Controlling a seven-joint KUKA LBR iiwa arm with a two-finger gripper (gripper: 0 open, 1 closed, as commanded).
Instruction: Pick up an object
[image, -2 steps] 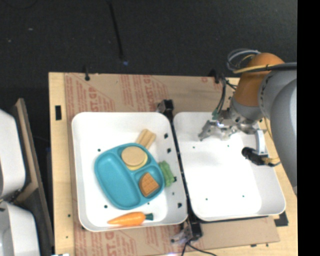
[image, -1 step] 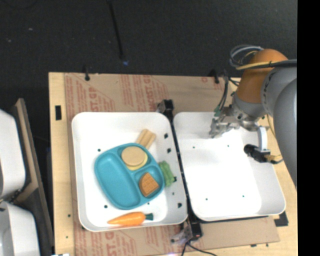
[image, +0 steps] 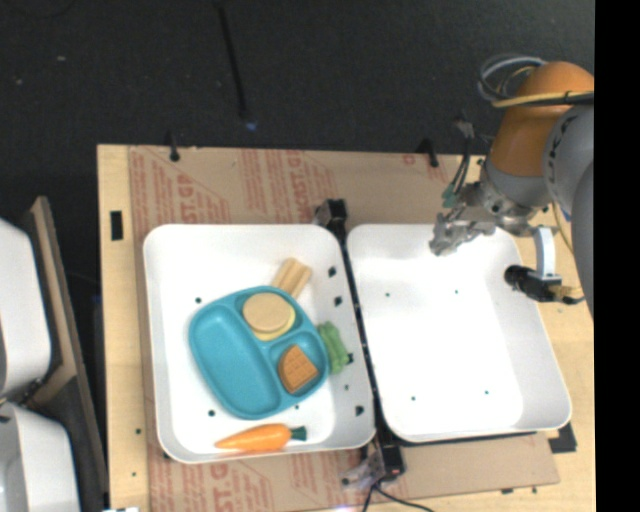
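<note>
Carrot (image: 262, 437): near edge of left bin (image: 160, 300), beside blue tray (image: 225, 365). Likely light, rigid, smooth plastic; grasp across its thick middle. Pincer (image: 452, 236): over right bin's far edge, nothing visibly held; open or closed, cannot tell.

left bin (image: 165, 300): tray (image: 225, 365), carrot (image: 260, 437) before it | pincer (image: 452, 240) over right bin (image: 450, 340)
</note>
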